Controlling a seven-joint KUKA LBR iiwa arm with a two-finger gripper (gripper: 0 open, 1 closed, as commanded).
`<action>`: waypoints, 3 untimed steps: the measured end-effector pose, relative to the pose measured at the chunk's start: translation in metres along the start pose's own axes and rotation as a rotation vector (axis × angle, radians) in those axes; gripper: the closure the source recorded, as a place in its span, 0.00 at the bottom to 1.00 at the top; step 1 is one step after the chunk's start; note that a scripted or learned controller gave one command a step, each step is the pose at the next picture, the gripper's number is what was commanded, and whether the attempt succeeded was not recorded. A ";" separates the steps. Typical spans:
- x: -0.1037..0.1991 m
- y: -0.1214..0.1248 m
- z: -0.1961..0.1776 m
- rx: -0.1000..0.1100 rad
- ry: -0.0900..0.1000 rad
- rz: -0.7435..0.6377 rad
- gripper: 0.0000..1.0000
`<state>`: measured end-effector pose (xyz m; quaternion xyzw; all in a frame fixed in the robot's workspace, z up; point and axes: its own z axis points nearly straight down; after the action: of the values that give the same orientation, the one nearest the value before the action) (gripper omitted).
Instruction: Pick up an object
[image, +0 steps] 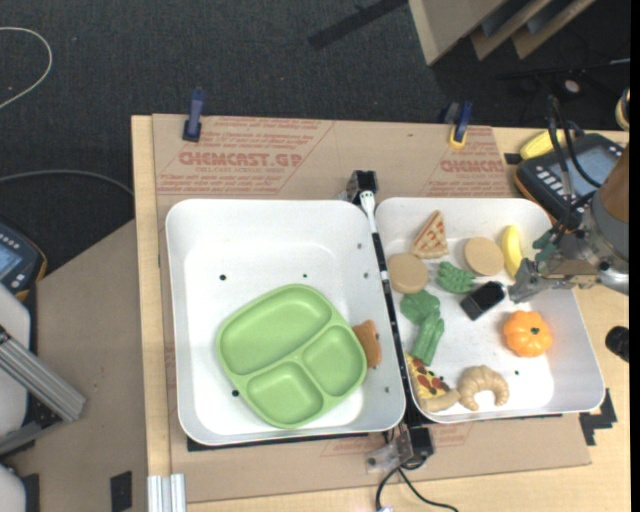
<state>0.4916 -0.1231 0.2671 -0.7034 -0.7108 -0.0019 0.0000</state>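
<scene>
The gripper (528, 280) is seen at centre right of the frame, over the right bin (585, 385); whether it is open or closed cannot be told, and nothing is seen held. The pumpkin (527, 333) lies just below it and the yellow piece (512, 248) just above. Given the crowding, a neighbour could be nudged or the grasp missed.

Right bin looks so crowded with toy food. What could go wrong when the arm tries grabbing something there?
The gripper sits over the right bin, close between the yellow banana and the orange pumpkin. Coming down, it may nudge one aside instead of gripping it. The pumpkin looks round, so it might slip free. The green vegetables lie against each other, so a grab there could catch two or neither.
</scene>
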 end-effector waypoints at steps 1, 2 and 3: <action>0.068 -0.003 -0.029 -0.003 -0.002 0.002 1.00; 0.070 0.058 0.082 0.011 -0.002 0.008 1.00; 0.072 0.014 -0.027 -0.007 -0.003 0.009 1.00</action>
<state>0.5046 -0.0508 0.2939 -0.7067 -0.7075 -0.0034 -0.0035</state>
